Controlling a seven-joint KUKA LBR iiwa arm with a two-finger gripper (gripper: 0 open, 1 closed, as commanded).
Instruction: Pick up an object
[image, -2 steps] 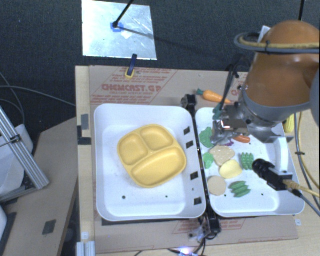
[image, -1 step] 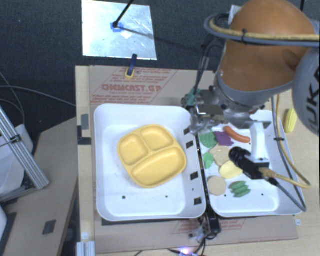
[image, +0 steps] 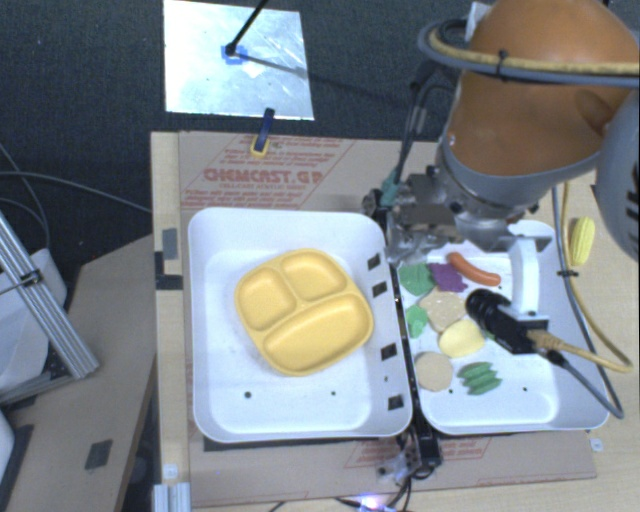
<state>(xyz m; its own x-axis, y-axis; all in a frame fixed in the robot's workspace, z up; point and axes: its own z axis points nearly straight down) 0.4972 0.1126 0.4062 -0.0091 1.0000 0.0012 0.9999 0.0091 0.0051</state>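
Note:
The right bin (image: 525, 408) holds several toy foods: an orange sausage (image: 472, 269), a purple piece (image: 449, 281), a green leafy piece (image: 414, 275), a beige piece (image: 441, 306), a yellow lump (image: 461, 338), a small green piece (image: 416, 321), a tan round piece (image: 434, 371) and a green pea pod (image: 479, 376). My gripper (image: 410, 243) hangs over the bin's far left corner, just above the green leafy piece. The wrist's grey and orange bulk covers the bin's far part. Nothing is seen held.
The left bin (image: 215, 405) holds a yellow compartment plate (image: 303, 310). A yellow corn cob (image: 581, 241) lies by the right bin's right rim. Black clips line the rims where the bins meet (image: 393, 345). A blue and yellow marker (image: 263, 133) lies beyond the bins.

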